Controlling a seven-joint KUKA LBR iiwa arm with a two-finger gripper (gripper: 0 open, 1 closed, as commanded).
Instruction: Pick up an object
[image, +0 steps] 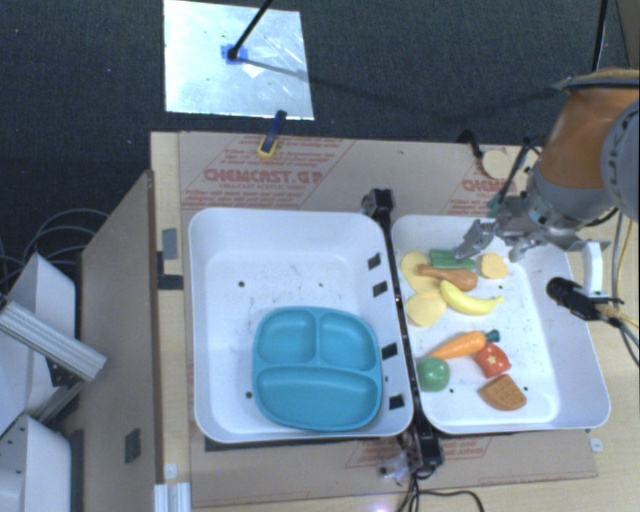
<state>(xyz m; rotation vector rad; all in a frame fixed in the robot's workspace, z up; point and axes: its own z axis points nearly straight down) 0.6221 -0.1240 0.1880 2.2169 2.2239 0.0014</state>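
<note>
Hovers at the right bin's (575, 405) twelve o'clock, end effector (487, 238) splayed, grasping nothing; better to settle straight down astride the banana (468, 298) at six o'clock, clear of the drumstick (448, 276); then clench.

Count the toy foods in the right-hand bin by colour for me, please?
Yellow: 4, banana plus three pale pieces
Orange: 2, carrot, drumstick
Green: 2
Red: 1
Brown: 1
Total: 10
</note>
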